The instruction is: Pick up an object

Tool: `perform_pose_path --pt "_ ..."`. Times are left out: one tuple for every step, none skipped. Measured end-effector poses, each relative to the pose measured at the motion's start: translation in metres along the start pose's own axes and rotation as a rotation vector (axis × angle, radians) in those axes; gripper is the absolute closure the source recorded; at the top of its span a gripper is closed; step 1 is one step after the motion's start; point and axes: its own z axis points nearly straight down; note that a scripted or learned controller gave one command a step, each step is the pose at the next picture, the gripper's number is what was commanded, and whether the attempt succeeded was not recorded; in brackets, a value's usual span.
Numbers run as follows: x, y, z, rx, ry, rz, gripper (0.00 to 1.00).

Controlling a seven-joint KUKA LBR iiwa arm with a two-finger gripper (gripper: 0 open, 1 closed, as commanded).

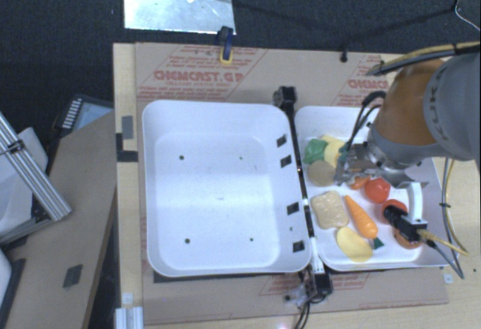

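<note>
Camera view looks down on the arm [432, 113] reaching in from the right side of the frame, big grey body and orange band hanging over the right bin [319, 119], while the left bin [218, 185] sits beside it, centre-left. Down in that right bin lies the pile: a tan bread slice [328, 209], an orange carrot [361, 216] lying on a diagonal from upper left to lower right, a yellow lemon-like piece [353, 243], a red tomato [377, 189], a green-and-yellow piece [322, 149]. The gripper [351, 168] hovers mid-bin; nearest candidates lie just below and right of it, the carrot a touch further toward the frame's bottom. Finger state: too murky, cannot tell.
</note>
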Motion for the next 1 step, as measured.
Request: perform_pose_path --pt "0.0154 0.1211 -0.0660 -0.015 -0.002 -0.006 1.00"
